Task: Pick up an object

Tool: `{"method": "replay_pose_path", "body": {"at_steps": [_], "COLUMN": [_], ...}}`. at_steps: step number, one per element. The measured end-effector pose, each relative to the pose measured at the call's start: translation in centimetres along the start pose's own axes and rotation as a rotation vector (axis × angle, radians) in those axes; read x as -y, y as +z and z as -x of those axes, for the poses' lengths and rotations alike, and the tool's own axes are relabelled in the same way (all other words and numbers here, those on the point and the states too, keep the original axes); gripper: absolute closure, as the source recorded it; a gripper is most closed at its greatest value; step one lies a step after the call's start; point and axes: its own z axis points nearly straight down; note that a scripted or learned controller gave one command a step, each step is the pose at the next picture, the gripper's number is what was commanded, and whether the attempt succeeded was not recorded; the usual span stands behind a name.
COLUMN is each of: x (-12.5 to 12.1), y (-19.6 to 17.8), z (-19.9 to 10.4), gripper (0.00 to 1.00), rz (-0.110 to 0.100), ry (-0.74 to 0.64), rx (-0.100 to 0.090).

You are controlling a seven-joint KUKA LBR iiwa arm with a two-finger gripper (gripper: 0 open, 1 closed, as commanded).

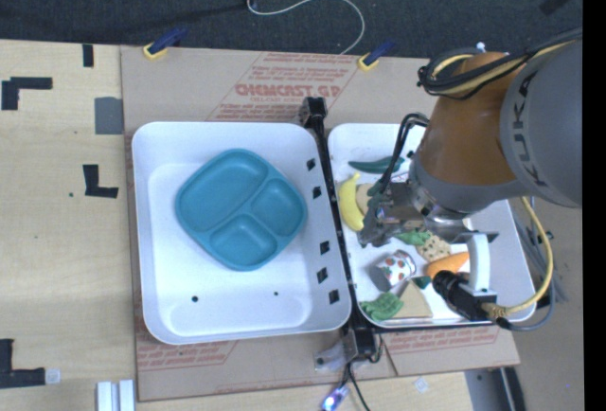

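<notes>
Reach step: claw point(379, 222) low in right bin point(516, 281) beside banana point(352, 203), its state indeterminate; next move calls for closing on one item, then lifting.

Blue divided plate point(241, 207): smooth matt plastic. White bins point(156, 210): glossy smooth plastic. Sheet under the bins point(275, 87): brown matt cardboard. Banana point(352, 203): smooth plastic look.
</notes>
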Motion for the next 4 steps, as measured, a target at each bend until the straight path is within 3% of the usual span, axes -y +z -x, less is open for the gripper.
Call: {"method": "replay_pose_path", "body": {"at_steps": [1, 2, 3, 4], "x": [-0.1, -0.1, 0.0, 0.0], "y": [-0.5, -1.5, 2.0, -10.1], "z": [-0.5, -0.5, -8.8, -15.9], "gripper": [0.00, 1.00, 1.00, 1.00], "rz": [0.008, 0.007, 0.004, 0.020], "ry": [-0.008, -0.009, -0.016, -0.019], "rx": [-0.003, -0.003, -0.004, -0.007]}}
